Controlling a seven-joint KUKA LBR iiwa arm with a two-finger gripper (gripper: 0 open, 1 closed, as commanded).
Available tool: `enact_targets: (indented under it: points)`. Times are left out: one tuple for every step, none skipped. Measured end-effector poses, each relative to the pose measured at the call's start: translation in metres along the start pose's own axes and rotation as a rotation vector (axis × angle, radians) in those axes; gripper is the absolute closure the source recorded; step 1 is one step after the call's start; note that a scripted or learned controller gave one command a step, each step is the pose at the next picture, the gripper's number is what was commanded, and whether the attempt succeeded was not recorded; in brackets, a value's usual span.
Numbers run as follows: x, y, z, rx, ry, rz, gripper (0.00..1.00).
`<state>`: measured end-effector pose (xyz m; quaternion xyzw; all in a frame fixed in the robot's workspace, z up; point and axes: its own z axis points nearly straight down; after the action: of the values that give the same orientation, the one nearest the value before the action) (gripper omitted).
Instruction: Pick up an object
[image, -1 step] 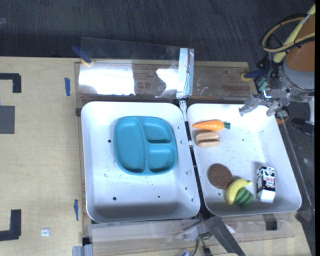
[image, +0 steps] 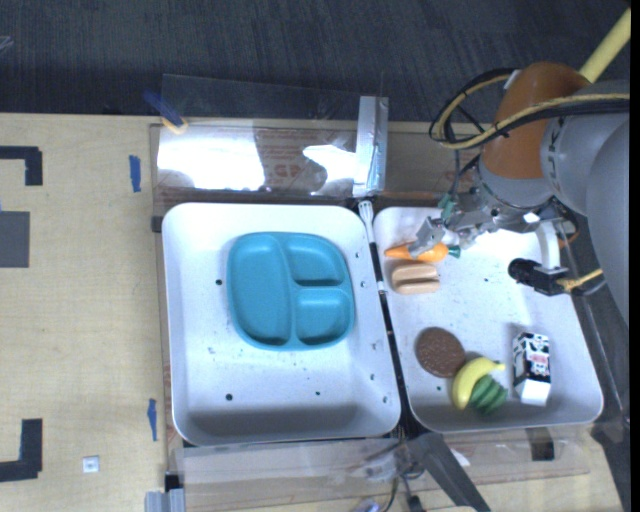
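**Gripper low at top of right bin**

Bench, two white bins. Right bin: gripper hangs over carrot and hot dog, frame upper right. Can't tell if it's open or shut. I'd centre on one item, descend straight, avoid the bin wall.
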<state>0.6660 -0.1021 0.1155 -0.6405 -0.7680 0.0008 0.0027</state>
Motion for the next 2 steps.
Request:
enact_targets:
  points:
    - [-0.007, 0.005, 0.016, -0.013, 0.002, 0.009, 0.00]
    - [-0.008, 0.008, 0.000, -0.025, -0.003, 0.008, 1.00]
